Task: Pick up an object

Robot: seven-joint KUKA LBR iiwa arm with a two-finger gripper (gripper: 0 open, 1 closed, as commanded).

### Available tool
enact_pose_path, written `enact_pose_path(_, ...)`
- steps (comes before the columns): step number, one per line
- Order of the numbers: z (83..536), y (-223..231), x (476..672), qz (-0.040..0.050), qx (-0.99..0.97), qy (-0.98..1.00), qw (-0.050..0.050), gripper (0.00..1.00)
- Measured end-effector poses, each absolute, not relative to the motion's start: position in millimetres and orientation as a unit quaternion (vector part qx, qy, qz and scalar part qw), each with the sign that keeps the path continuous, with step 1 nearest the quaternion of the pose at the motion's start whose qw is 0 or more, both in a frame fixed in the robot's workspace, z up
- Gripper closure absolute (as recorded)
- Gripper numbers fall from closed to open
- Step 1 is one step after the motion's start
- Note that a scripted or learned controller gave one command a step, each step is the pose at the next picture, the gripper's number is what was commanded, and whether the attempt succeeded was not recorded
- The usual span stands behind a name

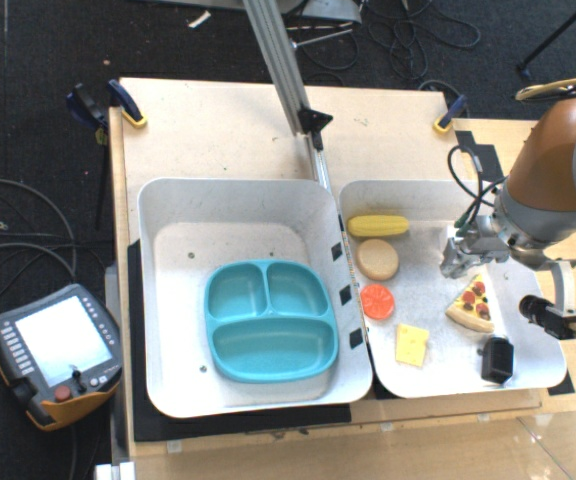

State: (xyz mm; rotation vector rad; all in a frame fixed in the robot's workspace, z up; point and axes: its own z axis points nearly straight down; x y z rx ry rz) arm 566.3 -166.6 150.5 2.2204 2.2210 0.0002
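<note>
A pale wooden bench (228, 128) stands on a dark carpeted floor (28, 88) strewn with black cables, with yellow-tipped clamps at its far corners. Two shallow white bins sit side by side on it. The left bin (168, 228) holds a teal divided tray (268, 320) near its middle. The right bin (543, 368) holds toy foods: a yellow corn cob (378, 226) at the far left, a tan round bun (377, 259) just near of it, an orange tomato slice (377, 301) nearer still, a yellow cheese square (412, 345) toward the near edge, a pizza slice (472, 305) to the right, and a small black object (496, 359) at the near right. The gripper (460, 258) hangs low over the right bin, just far-left of the pizza slice and right of the bun; whether its tips are spread or together cannot be told. A teach pendant (53, 353) with a pale screen lies on the floor to the left. A grey metal pole (278, 53) slants up from between the bins.
</note>
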Motion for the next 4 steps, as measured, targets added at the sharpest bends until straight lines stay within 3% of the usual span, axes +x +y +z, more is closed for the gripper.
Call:
enact_pose_path(3, 289, -171, 571.4, 0.0012, 0.706, 0.708, 0.003, 1.0)
enact_pose_path(4, 271, -114, 567.3, 0.0001, 0.704, 0.71, -0.001, 1.0)
